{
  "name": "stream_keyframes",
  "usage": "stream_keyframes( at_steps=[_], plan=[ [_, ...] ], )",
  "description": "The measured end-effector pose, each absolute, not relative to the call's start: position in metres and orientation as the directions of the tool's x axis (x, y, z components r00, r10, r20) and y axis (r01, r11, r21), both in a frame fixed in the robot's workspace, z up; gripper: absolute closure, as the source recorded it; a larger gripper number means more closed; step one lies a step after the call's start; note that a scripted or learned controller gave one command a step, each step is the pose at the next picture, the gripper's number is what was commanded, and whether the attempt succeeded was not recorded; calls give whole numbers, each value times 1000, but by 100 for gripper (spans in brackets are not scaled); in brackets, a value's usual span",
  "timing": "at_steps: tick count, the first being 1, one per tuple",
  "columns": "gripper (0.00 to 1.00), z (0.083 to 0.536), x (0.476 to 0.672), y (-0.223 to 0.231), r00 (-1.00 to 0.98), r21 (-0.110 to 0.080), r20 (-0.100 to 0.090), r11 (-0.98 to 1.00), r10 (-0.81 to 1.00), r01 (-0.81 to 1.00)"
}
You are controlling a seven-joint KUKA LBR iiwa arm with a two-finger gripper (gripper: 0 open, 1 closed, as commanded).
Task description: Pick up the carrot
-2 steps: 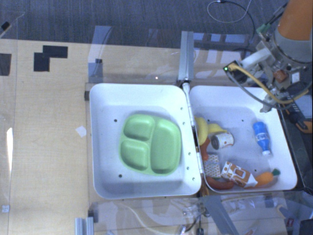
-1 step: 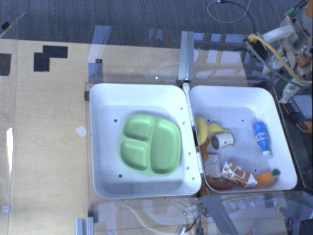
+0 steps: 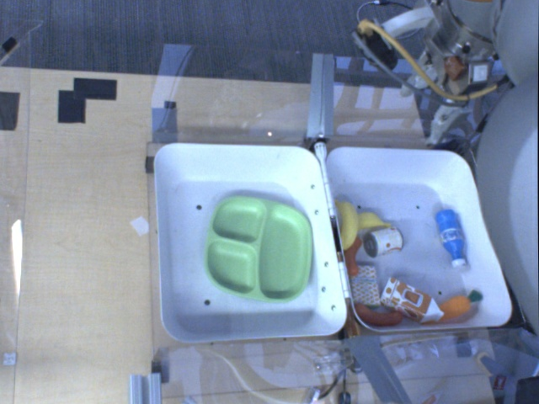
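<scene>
The carrot [image 3: 456, 307], orange with a small green tip, lies in the front right corner of the right bin [image 3: 404, 175], against the front wall and next to a small carton. The gripper [image 3: 443, 126] hangs above the back edge of the right bin, below a wrist wrapped in yellow and black cables. It is well behind the carrot and apart from it.
The right bin also holds a blue bottle [image 3: 450, 236], a metal can [image 3: 383, 241], a yellow banana [image 3: 358, 221], an orange-white carton [image 3: 410, 301] and a dark red item [image 3: 379, 316]. A green divided plate [image 3: 259, 248] sits in the left bin [image 3: 181, 225]. The grey arm runs down the right side.
</scene>
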State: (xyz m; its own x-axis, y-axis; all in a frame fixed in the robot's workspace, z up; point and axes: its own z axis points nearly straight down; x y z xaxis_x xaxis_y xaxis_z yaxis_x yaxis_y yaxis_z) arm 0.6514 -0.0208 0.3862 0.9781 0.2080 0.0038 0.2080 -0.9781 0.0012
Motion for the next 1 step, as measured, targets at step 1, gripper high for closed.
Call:
stream_keyframes(
  at_steps=[1],
  plan=[
    [0, 313, 653, 83, 979, -1, 3, -979, 204, 204]
  ],
)
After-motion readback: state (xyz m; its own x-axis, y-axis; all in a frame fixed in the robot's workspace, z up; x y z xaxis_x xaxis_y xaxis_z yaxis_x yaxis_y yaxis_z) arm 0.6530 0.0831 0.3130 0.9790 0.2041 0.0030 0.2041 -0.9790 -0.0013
